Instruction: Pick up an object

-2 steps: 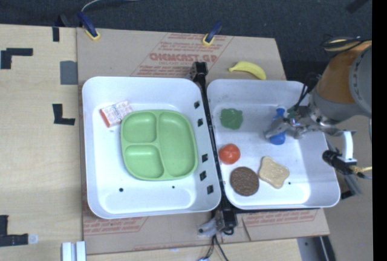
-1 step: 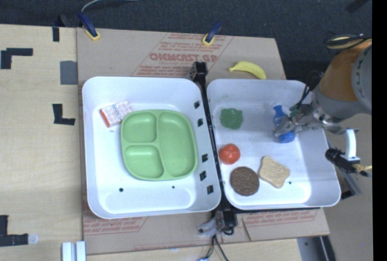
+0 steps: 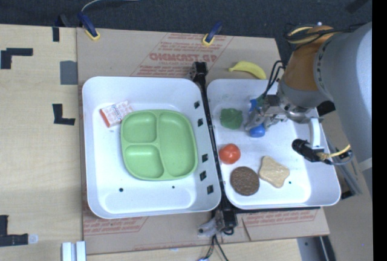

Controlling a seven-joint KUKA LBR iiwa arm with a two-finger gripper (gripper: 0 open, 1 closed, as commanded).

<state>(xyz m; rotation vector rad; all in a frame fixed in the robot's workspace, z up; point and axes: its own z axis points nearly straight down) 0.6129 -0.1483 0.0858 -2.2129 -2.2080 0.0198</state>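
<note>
In the right bin (image 3: 314,190) lie a green lump (image 3: 230,118), a small blue object (image 3: 257,130), a red tomato-like ball (image 3: 229,153), a brown round patty (image 3: 245,180) and a tan bread piece (image 3: 274,172). My gripper (image 3: 259,118) reaches down into this bin from the right, its tip right above the blue object and just right of the green lump. The blue object sits at the fingertips, but I cannot make out whether it is gripped.
The left bin (image 3: 97,181) holds a green divided plate (image 3: 159,144) and a small red-and-white packet (image 3: 115,113). A yellow banana (image 3: 248,68) lies on the cardboard behind the right bin. The grey arm (image 3: 338,78) covers the right bin's far right corner.
</note>
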